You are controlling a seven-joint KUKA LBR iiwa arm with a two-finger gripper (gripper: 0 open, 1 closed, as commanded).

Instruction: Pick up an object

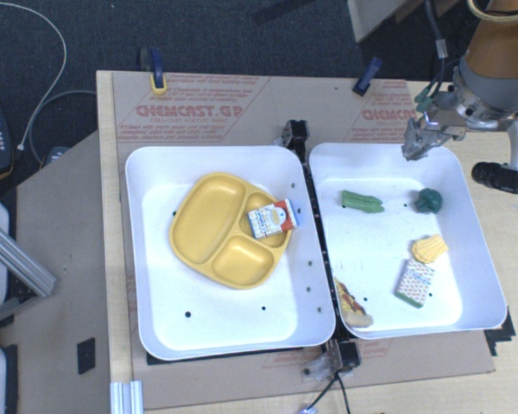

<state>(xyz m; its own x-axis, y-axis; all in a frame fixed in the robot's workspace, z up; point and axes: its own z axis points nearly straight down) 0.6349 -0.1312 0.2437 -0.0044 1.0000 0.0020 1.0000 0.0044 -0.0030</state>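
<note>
My gripper (413,149) hangs over the far edge of the right bin (475,231), with nothing between its fingers that I can see. Below it in that bin lie a green pepper-like piece (362,201), a dark green round object (429,200), a yellow ridged piece (429,248) and a small patterned packet (414,282). A flat toy with yellow and brown parts (351,304) rests at the bin's near left corner. In the left bin (155,266) a yellow divided plate (207,231) carries a small carton (270,219).
A black clip (295,132) sits at the far end of the seam between the bins. Cardboard (207,102) lies under both bins. A grey metal bar (13,257) slants at the far left.
</note>
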